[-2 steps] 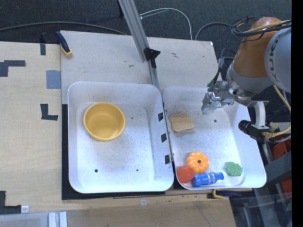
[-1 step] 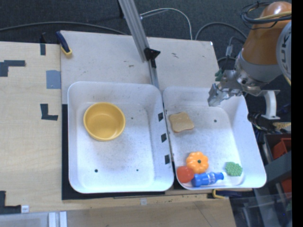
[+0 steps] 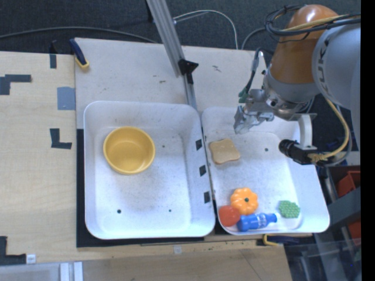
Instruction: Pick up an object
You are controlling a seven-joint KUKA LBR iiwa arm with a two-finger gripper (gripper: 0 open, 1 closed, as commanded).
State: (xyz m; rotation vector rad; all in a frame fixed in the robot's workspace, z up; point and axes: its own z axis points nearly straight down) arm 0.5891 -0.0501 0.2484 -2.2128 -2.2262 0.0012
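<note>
**Gripper above the right bin's far edge, toast slice just beneath it**

In the left bin (image 3: 94, 157) — shallow, white, speckled with dark flecks — a round yellow bowl (image 3: 129, 150) of smooth plastic sits toward the left wall, its hollow facing up.

In the right bin (image 3: 275, 168), the toast slice (image 3: 224, 151) lies flat near the left wall, in the far half. It is tan, squarish with a rounded top and a matt, crumb-like face. The gripper (image 3: 242, 125) hangs just beyond it and slightly to the right, near the bin's far edge; its metal fingers point down, apart from the toast, and whether they are spread or closed cannot be told.

Along the near edge lie a red rounded piece (image 3: 228, 216), a ribbed orange pumpkin (image 3: 244, 199), a blue bottle (image 3: 256, 221) on its side and — toward the right corner — a bumpy green piece (image 3: 288, 208).
</note>
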